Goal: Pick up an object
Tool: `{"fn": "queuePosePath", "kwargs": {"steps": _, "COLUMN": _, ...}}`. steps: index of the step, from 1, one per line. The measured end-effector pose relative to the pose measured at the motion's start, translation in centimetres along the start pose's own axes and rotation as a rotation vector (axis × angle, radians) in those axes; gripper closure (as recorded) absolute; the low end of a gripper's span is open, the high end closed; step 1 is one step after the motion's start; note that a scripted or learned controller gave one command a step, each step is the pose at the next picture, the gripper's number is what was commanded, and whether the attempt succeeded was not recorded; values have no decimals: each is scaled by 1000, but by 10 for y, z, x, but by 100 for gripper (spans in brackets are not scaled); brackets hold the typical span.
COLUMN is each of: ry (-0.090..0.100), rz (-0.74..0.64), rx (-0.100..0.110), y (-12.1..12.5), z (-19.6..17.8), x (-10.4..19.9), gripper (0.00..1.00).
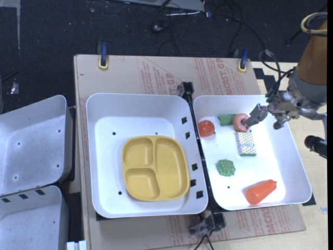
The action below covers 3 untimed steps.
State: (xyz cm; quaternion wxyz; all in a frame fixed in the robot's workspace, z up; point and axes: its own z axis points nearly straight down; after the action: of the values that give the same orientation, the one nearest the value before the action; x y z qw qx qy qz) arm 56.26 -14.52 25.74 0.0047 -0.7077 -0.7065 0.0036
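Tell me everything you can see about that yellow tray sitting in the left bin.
The yellow tray looks like a smooth plastic dinner tray, a rounded square with soft corners and a raised rim. Ridges split it into three compartments: two at the far side and one wider one nearer the camera. All three look bare. It lies flat and right way up, turned slightly askew, on the floor of the left bin, a little nearer the camera than the middle. Only the bin floor touches it.

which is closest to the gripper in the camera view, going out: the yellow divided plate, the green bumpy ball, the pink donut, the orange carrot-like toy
From the gripper:
1. pink donut, just left of it, right bin
2. green bumpy ball, lower left, right bin
3. orange carrot-like toy, bottom of right bin
4. yellow divided plate, left bin
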Motion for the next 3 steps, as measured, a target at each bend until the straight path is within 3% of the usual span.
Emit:
{"fn": "queuePosePath", "kwargs": {"steps": 1, "ry": -2, "rz": -3, "rx": -11, "y": 2, "z": -6, "x": 0, "gripper": 0}}
{"fn": "queuePosePath", "kwargs": {"steps": 3, "ry": -1, "rz": 0, "rx": -6, "y": -6, "z": 112, "x": -7, "gripper": 0}}
